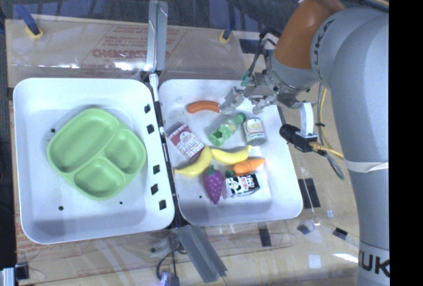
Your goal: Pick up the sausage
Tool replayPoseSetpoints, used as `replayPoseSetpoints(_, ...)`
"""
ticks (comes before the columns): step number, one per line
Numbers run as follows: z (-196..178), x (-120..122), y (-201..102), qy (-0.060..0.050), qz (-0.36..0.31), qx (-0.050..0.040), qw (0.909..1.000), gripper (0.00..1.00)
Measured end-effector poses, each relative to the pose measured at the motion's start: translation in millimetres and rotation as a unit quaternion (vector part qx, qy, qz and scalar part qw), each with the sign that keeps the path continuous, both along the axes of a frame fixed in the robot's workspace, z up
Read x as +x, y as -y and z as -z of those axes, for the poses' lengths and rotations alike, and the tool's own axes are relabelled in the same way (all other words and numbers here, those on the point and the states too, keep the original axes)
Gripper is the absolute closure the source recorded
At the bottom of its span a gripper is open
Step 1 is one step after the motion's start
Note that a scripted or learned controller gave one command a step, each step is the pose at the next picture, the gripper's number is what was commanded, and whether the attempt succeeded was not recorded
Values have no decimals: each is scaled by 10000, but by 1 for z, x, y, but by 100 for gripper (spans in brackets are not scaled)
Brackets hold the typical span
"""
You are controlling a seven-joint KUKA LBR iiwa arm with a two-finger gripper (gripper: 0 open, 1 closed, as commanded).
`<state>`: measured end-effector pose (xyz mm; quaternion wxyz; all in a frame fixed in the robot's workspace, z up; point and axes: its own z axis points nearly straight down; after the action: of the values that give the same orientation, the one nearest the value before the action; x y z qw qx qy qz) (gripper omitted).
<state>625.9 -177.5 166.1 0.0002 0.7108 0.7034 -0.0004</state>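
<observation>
Camera view, smooth orange sausage (203, 106) lying free in right white bin (285, 199) among glossy toy foods, hand (243, 97) just beside it, fingers spread, holding nothing, green sectioned plate (97, 152) in left bin (26, 212)

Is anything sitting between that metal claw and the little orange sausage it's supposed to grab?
Nothing visible does. The small orange-red toy sausage lies alone on the bare floor of the right white bin, near its back. The two-finger gripper hovers just to its right, and the green toy bottle sits nearer the camera, off that line.
</observation>
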Motion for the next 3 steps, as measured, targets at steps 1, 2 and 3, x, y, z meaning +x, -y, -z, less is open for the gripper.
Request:
replayPoseSetpoints(1, 75, 31, -36, -21, -137, 9, 9999, 0)
replayPoseSetpoints(2, 65, 29, -36, -75, -161, 12, 9998, 100)
replayPoseSetpoints(3, 63, 29, -30, -68, 438, 22, 9990, 100)
